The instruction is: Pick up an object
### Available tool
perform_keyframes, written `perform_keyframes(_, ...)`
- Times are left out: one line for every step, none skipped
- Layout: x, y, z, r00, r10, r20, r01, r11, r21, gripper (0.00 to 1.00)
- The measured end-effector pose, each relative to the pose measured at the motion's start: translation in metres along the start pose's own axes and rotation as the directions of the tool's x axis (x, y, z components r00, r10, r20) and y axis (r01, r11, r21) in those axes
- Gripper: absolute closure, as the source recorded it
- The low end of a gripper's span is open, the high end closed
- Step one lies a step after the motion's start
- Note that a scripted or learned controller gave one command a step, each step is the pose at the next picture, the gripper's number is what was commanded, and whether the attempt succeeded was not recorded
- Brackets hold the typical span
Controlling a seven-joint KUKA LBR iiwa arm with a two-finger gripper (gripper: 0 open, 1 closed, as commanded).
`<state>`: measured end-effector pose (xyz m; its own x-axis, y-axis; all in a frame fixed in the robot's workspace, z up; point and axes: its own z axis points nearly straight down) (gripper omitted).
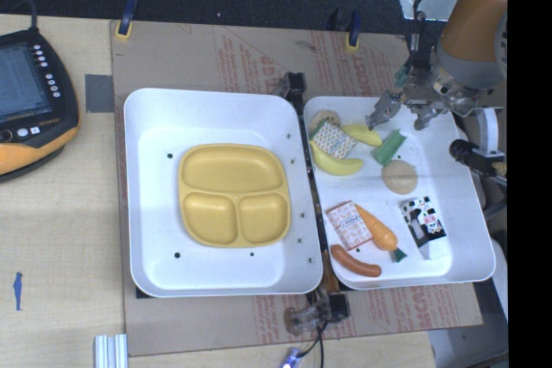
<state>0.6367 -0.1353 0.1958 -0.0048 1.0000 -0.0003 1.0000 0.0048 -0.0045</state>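
My gripper [402, 115] hangs over the back edge of the right bin [461, 267], its two fingers spread open with nothing between them. Just below it lie a green block [390, 146] and a small yellow piece [363, 135]. Further left sit a banana [338, 164] and a checkered packet [331, 140]. A tan round object [399, 177] rests in the bin's middle. Toward the front are a carrot [378, 230], a pink packet [348, 224], a sausage [354, 264] and a black-and-white carton [422, 220].
The left bin [155, 263] holds a yellow divided plate [234, 194]. A teach pendant [30, 99] lies on the bench at far left. Clamps [352, 28] hold the cardboard at the back edge.
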Motion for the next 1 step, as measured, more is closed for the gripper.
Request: perform_keyframes(-0.0191,-0.0904,0.1052,1.0,0.0,0.0,0.0,1.0,0.002,0.0)
